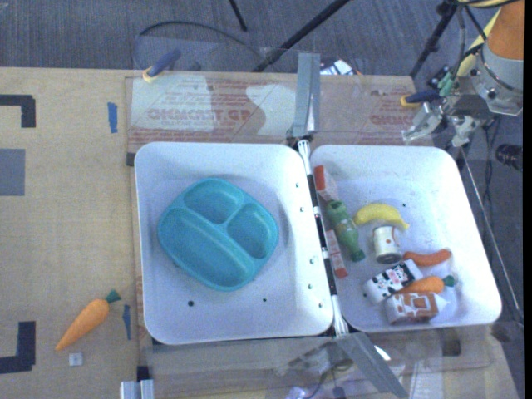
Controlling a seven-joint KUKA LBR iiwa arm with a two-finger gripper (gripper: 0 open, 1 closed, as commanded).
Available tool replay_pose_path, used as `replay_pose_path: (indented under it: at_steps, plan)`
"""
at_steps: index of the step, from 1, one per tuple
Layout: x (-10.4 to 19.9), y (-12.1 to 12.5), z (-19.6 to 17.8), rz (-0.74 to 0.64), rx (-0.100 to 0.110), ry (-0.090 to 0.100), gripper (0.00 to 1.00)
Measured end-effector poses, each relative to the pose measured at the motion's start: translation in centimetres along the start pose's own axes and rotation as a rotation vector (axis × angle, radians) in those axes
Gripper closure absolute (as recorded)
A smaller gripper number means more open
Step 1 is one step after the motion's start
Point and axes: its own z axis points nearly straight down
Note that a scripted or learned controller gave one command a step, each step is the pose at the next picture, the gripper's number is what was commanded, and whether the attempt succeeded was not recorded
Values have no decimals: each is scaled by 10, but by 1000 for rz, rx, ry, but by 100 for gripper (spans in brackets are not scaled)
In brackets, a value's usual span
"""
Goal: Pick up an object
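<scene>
Nearest the lens, at the bottom edge: clear plastic clutter (332, 372), blurred, not identifiable.

Camera view, 1 frame:

- Gripper (438, 124) seen at the upper right, hanging just outside the far right corner of the right bin (432, 169), above the cardboard (366, 102) behind the bins. Grey wrist and orange band (507, 32) above it at the frame edge. Fingers (421, 128) small and pale against the rim; apart or together cannot be told. Nothing visible between them.
- Candidate objects all lie nearer the camera than the gripper and to its left, well apart from it, grouped in the right bin: yellow banana (381, 215), closest to the gripper; white cylinder (385, 243) just below the banana; green bottle (343, 230) lying beside the divider; red-and-white stick (329, 231) lying along the divider, touching or nearly touching the bottle.
- Farthest from the gripper inside that bin: orange-red pepper-like piece (429, 258), small orange carrot (424, 286), black-and-white carton (389, 279), orange-and-white box (413, 307), packed close together near the front right corner.
- Left bin (166, 165), well left of the gripper: 1 teal divided plate (218, 233) with 3 compartments, lying flat.
- Far left, on the wooden bench (58, 223), outside both bins: 1 larger carrot (84, 322), tilted.
</scene>
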Motion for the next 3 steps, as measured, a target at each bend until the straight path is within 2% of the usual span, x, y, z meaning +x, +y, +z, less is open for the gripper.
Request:
replay_pose_path:
  at_steps: [1,2,3]
  plan:
    - [-12,-39,127,1,-1,-1,0]
    - [1,-84,187,-155,-6,-1,0]
    - [-2,-82,175,-150,-12,-2,100]
